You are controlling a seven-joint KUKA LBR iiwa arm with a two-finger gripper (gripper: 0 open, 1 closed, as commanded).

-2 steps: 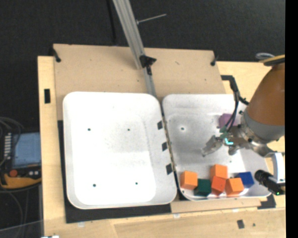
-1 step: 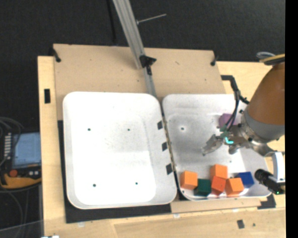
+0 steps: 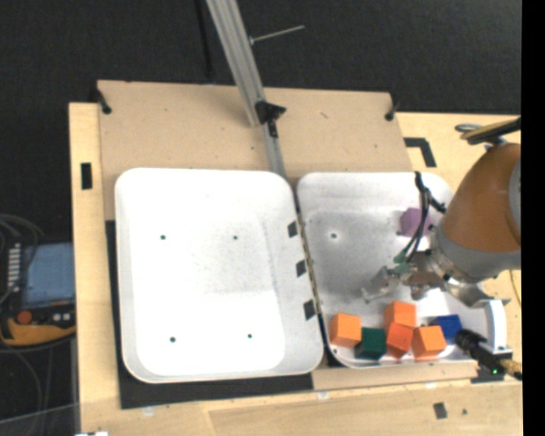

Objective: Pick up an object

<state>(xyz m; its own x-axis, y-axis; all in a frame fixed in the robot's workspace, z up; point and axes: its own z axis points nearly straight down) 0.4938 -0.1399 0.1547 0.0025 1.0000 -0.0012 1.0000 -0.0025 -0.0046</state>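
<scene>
Above the right bin [image 3: 345,207], the tool [image 3: 392,284] hangs near orange blocks [image 3: 401,327]; its grip state unclear

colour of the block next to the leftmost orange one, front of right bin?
Dark green block, seen in the camera view, just right of the leftmost orange block.

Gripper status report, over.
Gripper low in right bin, nothing visibly held. Orange blocks, green block, blue block clustered just below it.
</scene>
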